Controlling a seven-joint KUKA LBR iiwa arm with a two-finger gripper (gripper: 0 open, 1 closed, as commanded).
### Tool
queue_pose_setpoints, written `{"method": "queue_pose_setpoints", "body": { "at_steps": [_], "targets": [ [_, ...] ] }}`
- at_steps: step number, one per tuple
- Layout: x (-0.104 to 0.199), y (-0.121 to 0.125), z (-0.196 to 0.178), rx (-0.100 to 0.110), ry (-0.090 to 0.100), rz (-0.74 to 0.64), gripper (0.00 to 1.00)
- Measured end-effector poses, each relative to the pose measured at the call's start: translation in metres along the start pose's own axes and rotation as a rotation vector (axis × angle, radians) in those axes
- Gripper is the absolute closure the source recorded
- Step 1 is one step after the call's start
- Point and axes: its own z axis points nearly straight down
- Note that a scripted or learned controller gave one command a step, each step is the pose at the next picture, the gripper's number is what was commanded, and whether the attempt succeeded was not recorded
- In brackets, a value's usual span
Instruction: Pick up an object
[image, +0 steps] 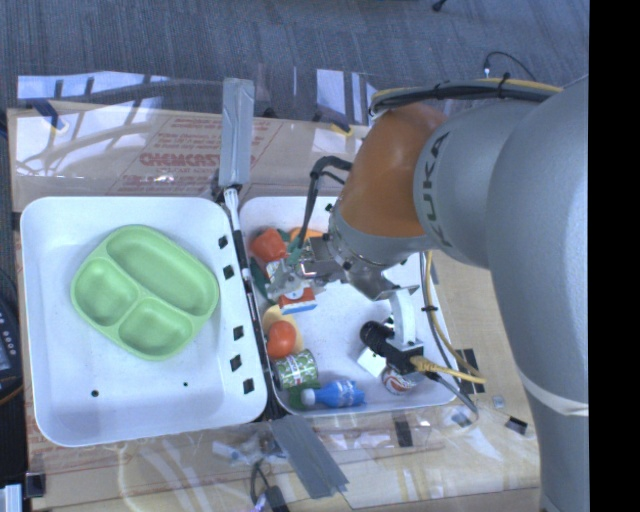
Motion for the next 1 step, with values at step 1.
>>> {"method": "queue_pose_setpoints", "body": {
  "at_steps": [1],
  "targets": [
    [0.0472,0.0165,0.0192,0.006,-0.002,0.038,1.00]
  ]
}}
